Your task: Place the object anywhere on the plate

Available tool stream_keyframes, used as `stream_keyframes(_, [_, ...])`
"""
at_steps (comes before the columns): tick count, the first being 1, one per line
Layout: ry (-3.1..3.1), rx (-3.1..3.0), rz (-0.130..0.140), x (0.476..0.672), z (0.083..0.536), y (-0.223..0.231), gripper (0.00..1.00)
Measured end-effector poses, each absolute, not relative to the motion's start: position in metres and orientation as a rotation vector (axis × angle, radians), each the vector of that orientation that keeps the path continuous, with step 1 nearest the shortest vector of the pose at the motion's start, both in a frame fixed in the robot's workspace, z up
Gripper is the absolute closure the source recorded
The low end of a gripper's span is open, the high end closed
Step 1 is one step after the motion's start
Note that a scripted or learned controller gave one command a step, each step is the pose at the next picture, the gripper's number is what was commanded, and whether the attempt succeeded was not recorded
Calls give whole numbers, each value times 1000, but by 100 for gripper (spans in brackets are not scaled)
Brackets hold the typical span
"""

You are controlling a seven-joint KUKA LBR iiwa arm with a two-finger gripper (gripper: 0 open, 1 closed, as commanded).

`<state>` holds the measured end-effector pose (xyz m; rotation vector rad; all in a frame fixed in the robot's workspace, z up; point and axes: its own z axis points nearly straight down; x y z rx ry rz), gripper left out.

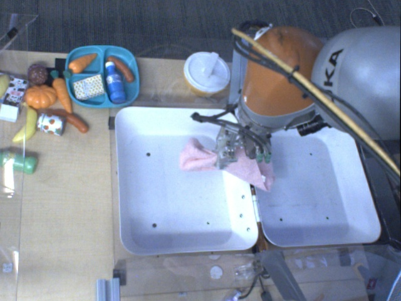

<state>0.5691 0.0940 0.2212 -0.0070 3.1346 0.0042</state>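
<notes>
Here the pincer hangs low over the seam between the two bins, its metal fingers down in a crumpled pink cloth; whether they are apart or pressed on the fabric cannot be told from above. The cloth is soft and wrinkled, bunched in the left bin and draped across the shared rims so that one corner lies in the right bin. Both bins are shallow, white, smooth plastic with rounded corners and small dark holes in their floors.

Above the pincer sits the arm's glossy orange band, then the grey casing bearing part of the letters "KA". A thin yellow cable runs aslant across it.

On the wooden tabletop, just behind the left bin, stands a round white lidded cup with a yellow rim. Left of it lies a blue divided plate with three compartments, holding a toy carrot, a blue bottle, a sausage and a checked sponge-like block. Further left are scattered toy foods: a pumpkin, a banana, a small can and a green piece.
</notes>
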Motion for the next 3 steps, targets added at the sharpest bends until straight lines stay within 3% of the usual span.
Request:
stream_keyframes(1, [3136, -12, 5, 563, 230, 144, 100])
stream_keyframes(2, [3138, -10, 4, 543, 227, 192, 100])
stream_keyframes(3, [3137, -9, 5, 544, 228, 192, 0])
